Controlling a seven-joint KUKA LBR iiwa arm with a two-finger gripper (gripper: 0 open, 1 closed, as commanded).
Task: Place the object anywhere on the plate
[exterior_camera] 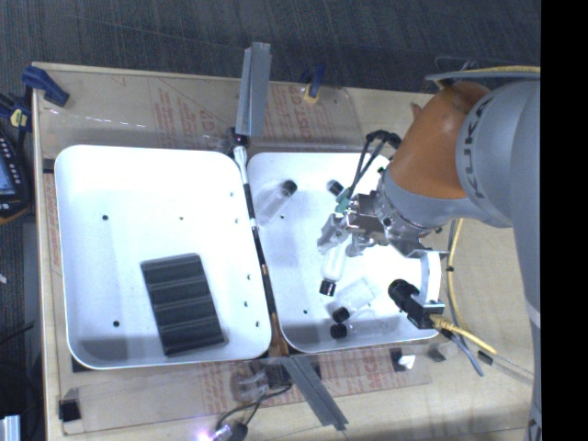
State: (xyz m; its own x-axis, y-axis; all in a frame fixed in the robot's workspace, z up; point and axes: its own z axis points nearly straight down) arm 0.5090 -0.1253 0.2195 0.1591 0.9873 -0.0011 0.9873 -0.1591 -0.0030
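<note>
The end effector (344,232) is positioned low over the right bin (303,329), towards its centre. Whether its fingers are apart, together or clamped on anything cannot be told from this angle; the wrist hardware masks them.

Directly below and just beside it lies a clear bottle with a black cap (331,269), apparently the item being addressed. A second clear bottle (354,299) lies nearer, towards the bin's near edge, and a third (276,196) lies at the far left of the same bin, close to the divider. All three are pale against the white floor and their outlines are hard to trace.

The left bin (83,182) holds the dark ribbed plate (182,303), at its near side, with nothing on it.

Assessment: the work stands at the pick stage; no item has reached the plate. The next move calls for a confirmed grip on one bottle, a lift clear of the bin wall, a traverse leftward across the divider, and a release over the ribbed surface. The bottles look liable to roll.
</note>
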